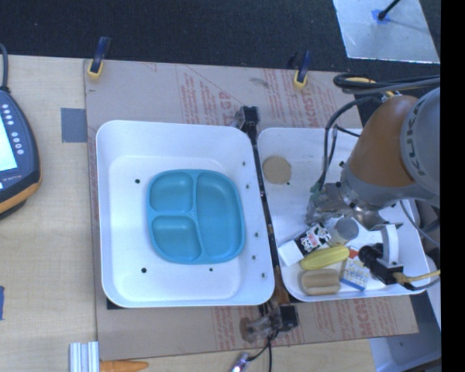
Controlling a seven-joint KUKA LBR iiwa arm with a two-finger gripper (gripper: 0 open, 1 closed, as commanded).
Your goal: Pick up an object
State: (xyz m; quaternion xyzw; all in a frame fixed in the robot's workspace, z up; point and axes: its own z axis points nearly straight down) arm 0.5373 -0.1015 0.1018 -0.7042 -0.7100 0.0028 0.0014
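Note:
My gripper (324, 208) is low over the middle of the right bin (294, 142), under the grey and orange arm that hides much of the bin. Just below it lies a black and white card (310, 239). A yellow banana (324, 256) lies in front of the card, and a tan bread-like piece (319, 283) rests at the bin's front edge. A small blue and white box (355, 274) sits to their right. A tan round disc (277, 170) lies apart at the bin's far left. Nothing shows in the gripper's grasp.
The left bin (116, 208) holds a blue divided plate (195, 216). A handheld control pendant (4, 153) lies at the bench's left edge. Clamps (98, 56) hold the cardboard base at the back.

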